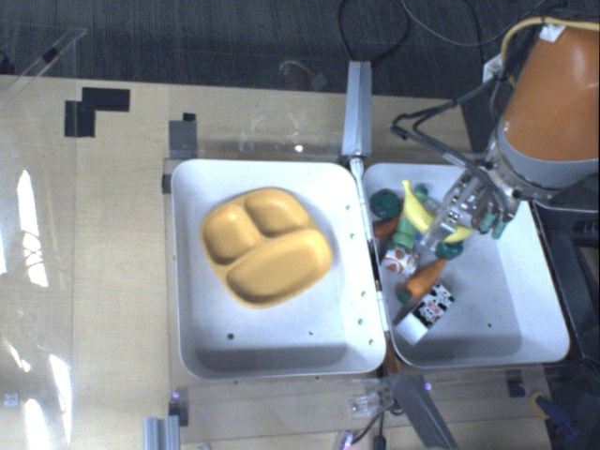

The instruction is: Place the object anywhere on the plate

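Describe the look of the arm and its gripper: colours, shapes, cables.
The arm is bulky and rounded, with a broad orange band above a grey wrist ring. A white tag sits near its top, and thin black cables loop behind it. The gripper is a small metallic grey assembly with slim fingers and greenish bits at its side.

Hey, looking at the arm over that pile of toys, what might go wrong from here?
The gripper sits over a tight cluster: banana, carrot and other toys crowd together, so it may grab two or none. The plate lies in the other bin, so a weak hold could drop the object on the divider.
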Controlling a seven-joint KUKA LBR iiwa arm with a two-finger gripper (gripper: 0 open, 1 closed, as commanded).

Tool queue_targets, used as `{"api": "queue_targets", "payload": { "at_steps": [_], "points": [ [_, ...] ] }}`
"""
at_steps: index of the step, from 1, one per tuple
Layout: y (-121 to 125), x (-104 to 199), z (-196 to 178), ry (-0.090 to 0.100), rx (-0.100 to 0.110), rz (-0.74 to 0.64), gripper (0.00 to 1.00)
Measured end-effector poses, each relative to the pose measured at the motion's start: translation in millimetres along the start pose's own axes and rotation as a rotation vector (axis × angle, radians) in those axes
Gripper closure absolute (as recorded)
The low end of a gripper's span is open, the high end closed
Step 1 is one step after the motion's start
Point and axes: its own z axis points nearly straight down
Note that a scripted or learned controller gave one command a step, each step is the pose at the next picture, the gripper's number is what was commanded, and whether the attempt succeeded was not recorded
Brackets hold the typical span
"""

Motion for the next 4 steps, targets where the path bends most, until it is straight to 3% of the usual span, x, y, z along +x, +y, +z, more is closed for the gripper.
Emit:
{"api": "queue_targets", "payload": {
  "at_steps": [1,2,3,4],
  "points": [
    [46,50,13,0.002,-0.001,-0.147,1.00],
    [47,48,2,-0.004,-0.006,-0.147,1.00],
    [47,48,2,-0.004,-0.006,-0.147,0.00],
    [58,60,-100,-0.001,-0.003,0.002,0.00]
  ]
}}
